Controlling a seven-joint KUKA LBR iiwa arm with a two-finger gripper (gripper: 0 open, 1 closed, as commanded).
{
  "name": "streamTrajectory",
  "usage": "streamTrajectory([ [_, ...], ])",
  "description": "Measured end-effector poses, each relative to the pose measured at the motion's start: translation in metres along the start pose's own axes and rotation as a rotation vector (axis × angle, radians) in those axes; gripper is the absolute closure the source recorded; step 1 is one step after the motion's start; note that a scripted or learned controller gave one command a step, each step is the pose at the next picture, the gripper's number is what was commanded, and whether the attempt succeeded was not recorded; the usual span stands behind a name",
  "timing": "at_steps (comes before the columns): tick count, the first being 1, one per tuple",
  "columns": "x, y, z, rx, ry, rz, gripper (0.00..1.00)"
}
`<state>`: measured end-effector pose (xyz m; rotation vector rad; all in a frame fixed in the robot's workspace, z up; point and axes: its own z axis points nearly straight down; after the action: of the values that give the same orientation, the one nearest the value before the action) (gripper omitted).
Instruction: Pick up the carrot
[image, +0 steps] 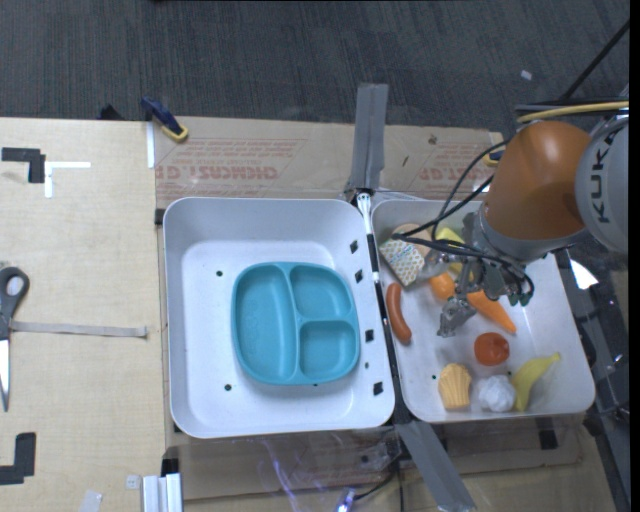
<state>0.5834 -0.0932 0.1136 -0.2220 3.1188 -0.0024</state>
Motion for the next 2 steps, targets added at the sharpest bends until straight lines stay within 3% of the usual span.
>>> streamTrajectory([
  [1, -0.0018, 0.0, -0.0102, 0.001, -0.005, -0.001, 1.0],
  [2, -0.0018, 0.0002, -0.0102, 0.001, -0.005, -0.001, 0.0],
])
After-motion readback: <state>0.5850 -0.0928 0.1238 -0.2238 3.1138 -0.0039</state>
